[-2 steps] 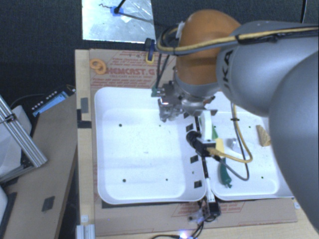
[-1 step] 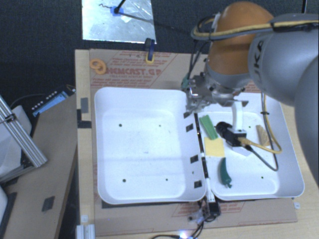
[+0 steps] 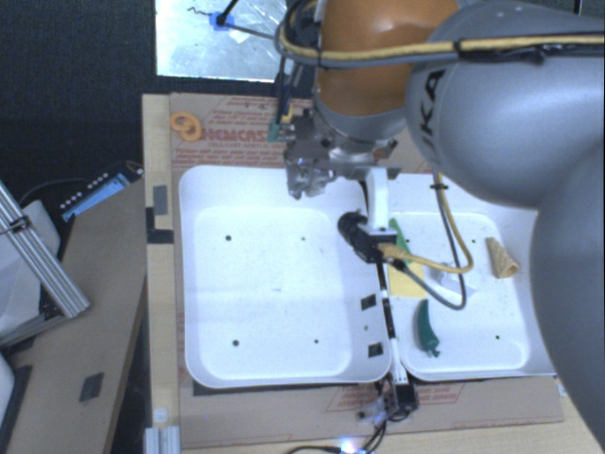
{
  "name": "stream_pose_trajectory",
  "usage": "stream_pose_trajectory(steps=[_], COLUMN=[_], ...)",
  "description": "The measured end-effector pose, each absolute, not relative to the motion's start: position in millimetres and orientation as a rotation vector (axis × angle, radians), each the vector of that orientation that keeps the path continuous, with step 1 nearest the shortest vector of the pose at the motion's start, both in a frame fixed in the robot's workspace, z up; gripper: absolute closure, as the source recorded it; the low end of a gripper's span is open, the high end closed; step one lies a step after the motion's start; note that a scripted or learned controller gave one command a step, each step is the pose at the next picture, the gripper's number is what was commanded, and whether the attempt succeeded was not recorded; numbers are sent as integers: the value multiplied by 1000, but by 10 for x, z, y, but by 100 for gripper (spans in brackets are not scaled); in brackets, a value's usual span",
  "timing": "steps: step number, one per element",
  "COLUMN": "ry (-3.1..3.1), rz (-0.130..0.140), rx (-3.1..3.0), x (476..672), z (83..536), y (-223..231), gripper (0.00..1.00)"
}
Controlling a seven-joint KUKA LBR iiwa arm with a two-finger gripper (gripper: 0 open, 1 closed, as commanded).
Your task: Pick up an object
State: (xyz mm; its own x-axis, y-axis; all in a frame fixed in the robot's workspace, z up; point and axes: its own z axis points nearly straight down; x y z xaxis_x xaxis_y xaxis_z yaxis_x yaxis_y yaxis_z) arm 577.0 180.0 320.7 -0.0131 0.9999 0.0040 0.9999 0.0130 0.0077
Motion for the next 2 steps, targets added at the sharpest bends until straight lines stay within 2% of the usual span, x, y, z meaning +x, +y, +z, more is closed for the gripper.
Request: stream_pose_trajectory(steps=[1,2], ry=[2234,2215], rz=[-2,15], rx=[2213,2220], x=[5114,5333], z=[3030,3909], y=[2224,1810], gripper=[100,100])
